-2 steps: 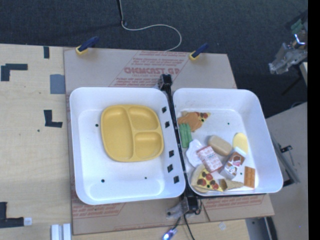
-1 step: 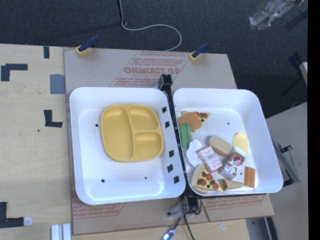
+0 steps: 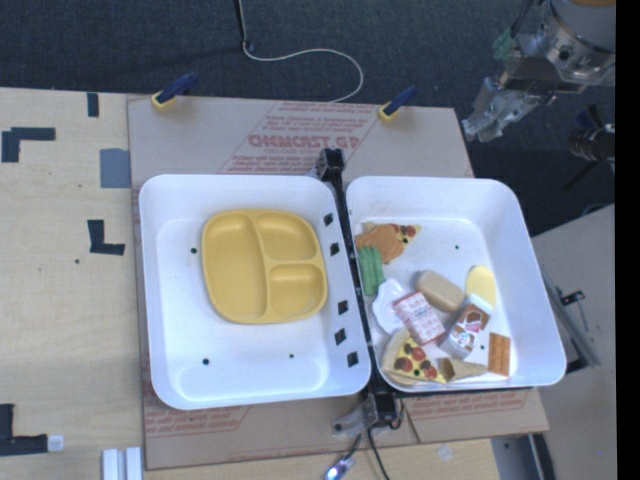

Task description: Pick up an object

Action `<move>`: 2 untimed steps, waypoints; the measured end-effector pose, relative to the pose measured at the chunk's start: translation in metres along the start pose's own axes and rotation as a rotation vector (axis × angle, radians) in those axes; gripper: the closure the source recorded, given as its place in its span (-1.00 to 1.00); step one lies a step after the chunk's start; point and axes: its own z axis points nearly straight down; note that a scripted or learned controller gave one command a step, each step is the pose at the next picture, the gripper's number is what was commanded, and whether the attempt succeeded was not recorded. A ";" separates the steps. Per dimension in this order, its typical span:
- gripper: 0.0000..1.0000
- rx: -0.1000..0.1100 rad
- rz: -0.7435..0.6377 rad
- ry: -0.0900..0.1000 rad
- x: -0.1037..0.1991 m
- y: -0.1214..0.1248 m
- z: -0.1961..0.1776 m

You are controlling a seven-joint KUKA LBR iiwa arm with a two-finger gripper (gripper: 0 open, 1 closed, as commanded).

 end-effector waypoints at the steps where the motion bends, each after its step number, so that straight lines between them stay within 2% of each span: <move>1: 1.00 -0.027 -0.009 -0.001 0.065 0.036 -0.124; 2: 1.00 -0.013 0.011 -0.005 -0.080 0.023 -0.123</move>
